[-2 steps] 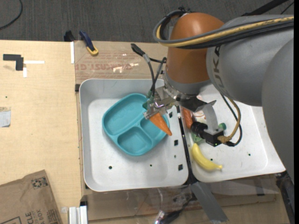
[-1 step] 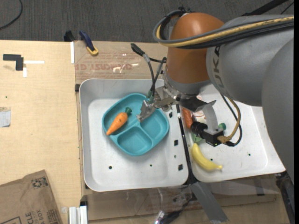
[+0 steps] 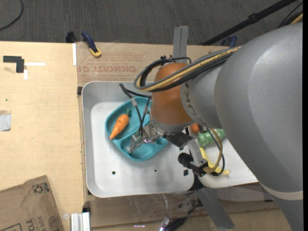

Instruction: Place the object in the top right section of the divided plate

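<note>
The toy carrot [image 3: 119, 124] lies in the left-hand compartment of the blue divided plate [image 3: 137, 153], tilted, its green stub toward the plate's upper middle and its orange tip pointing down and left toward the rim; the plate sits in the white bin [image 3: 98, 177] on the bench, and the arm's orange band [image 3: 166, 97] hangs over the plate's right half, hiding most of the upper right section

The gripper [image 3: 139, 141] is low over the plate's lower middle, just beside a divider ridge and near the carrot but apart from it; nothing can be seen between its metal fingers, and whether they are spread or closed I cannot tell from this angle, since cables and the wrist cover them

By its look the carrot is a light plastic or rubber toy, stiff enough to keep its shape, smooth and tapered; a pinch near the thin tip would likely squeeze it out sideways, so the thicker middle is the better place, with the fingers closing across its width rather than along its length; being light, it may also roll or skid against the plate's sloped wall if nudged before the fingers close

Further right in the bin, partly under the arm, lie a pale green object [image 3: 208, 137] and a small orange one [image 3: 194, 127]; neither can be identified
</note>
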